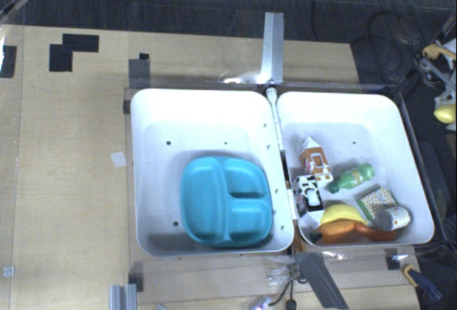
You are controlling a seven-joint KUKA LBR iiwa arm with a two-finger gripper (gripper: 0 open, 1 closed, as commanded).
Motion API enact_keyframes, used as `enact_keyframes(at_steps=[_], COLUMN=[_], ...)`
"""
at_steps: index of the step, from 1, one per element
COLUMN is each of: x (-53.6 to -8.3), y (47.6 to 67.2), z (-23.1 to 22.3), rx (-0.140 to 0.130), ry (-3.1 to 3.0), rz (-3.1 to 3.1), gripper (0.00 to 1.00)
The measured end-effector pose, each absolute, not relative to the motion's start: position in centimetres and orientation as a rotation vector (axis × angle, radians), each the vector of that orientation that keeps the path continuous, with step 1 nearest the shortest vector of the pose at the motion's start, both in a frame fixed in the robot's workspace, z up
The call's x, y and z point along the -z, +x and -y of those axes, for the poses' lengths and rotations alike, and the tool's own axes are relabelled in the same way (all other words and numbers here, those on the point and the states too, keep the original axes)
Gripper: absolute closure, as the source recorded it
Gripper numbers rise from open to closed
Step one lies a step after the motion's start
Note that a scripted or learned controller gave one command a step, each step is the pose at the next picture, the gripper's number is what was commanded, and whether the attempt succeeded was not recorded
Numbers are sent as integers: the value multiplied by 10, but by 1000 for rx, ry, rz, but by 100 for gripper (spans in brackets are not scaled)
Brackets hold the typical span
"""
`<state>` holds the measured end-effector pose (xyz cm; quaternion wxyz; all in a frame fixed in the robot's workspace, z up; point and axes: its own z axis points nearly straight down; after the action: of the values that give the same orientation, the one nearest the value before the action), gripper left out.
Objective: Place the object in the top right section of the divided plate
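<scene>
Seen from above, my tabletop carries two white bins side by side. A blue divided plate (194, 219) lies in the left bin (153, 158), its two smaller sections toward the centre wall. Every loose object sits in the right bin (371, 119), clustered near its front: a small carton (314, 158), green bottle (351, 177), banana (341, 213), packet (377, 199) and grey can (397, 218). I cannot tell the pincer's state.

Two white bins (203, 105); one blue divided plate (227, 200); one green bottle (351, 178), one banana (341, 213), one small carton (315, 159), one can (395, 218).
</scene>
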<state>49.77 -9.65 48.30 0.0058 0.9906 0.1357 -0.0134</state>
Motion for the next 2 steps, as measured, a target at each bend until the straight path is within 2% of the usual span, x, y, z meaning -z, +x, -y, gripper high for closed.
enact_keyframes(at_steps=[2], x=[-500], y=[501], z=[96], rx=[57], ry=[3094], rz=[-452], gripper=[100])
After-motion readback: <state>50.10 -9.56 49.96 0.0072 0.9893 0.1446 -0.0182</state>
